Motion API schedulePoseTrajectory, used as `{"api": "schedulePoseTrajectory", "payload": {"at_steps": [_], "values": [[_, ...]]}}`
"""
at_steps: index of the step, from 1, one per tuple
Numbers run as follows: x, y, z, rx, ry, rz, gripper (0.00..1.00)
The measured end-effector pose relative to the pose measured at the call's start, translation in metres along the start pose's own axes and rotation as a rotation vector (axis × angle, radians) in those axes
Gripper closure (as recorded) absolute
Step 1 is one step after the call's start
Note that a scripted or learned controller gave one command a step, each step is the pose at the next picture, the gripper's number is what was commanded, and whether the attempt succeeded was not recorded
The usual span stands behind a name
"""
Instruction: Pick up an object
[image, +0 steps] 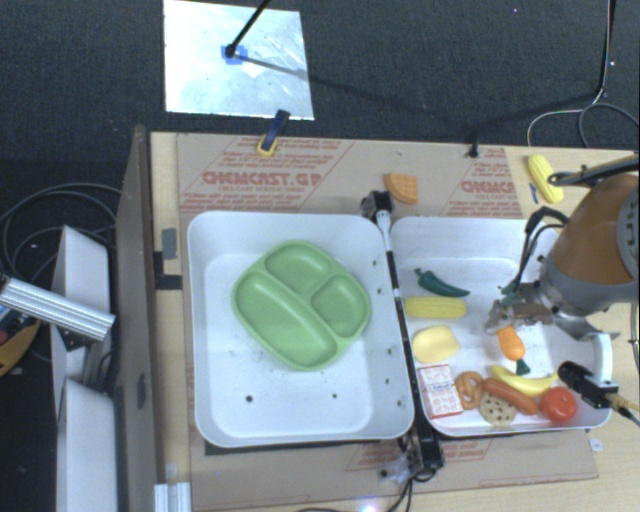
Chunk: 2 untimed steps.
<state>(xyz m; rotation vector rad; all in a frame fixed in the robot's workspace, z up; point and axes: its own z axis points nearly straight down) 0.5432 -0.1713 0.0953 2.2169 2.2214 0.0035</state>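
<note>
I hover low in the right-hand shallow white bin (470, 235), my fingers (508, 318) just above the small orange carrot-shaped toy (511, 345); whether they are spread or pinched I cannot tell. The toy food crowds toward five o'clock of this bin. At nine o'clock, the green divided plastic plate (301, 303) fills the other bin. The tabletop's cardboard liner (300, 165) reads "CHEMCAST GP".

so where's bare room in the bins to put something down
Left bin: bare floor around the green plate, widest along the near edge. Right bin: bare strip at the far wall, above the green pepper. Its near half is crowded with toy food, the pincer over it.
</note>
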Motion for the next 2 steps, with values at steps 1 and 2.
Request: {"api": "schedulePoseTrajectory", "payload": {"at_steps": [1,2], "values": [[0.075,-0.01,-0.039,0.002,0.003,-0.007,1.0],[0.149,0.085,-0.093,-0.011,0.003,-0.013,1.0]]}}
